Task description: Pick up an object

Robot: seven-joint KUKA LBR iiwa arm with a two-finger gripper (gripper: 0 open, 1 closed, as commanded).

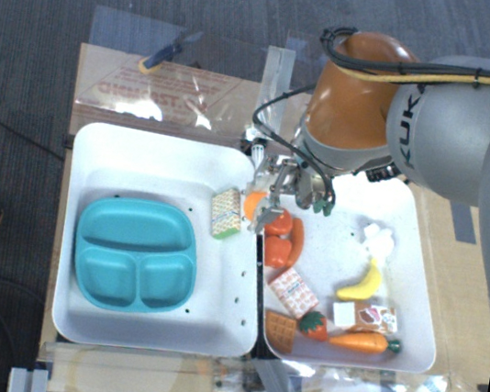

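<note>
My gripper [274,197] hangs under the orange wrist band, over the divide between the two white bins, near their far side. Right below it are a small orange piece [253,206] and a red pepper-like toy [279,240]. A pale patterned block [225,212] lies just left of the gripper, inside the left bin [141,150]. I see nothing clearly held between the fingers.
A teal divided plate [135,251] fills the left bin's near left. The right bin [415,293] holds a banana [361,282], a white crumpled item [377,239], a checkered packet [293,292], a waffle piece [279,329], a strawberry [314,324], a carrot [360,341] and a small box [378,317].
</note>
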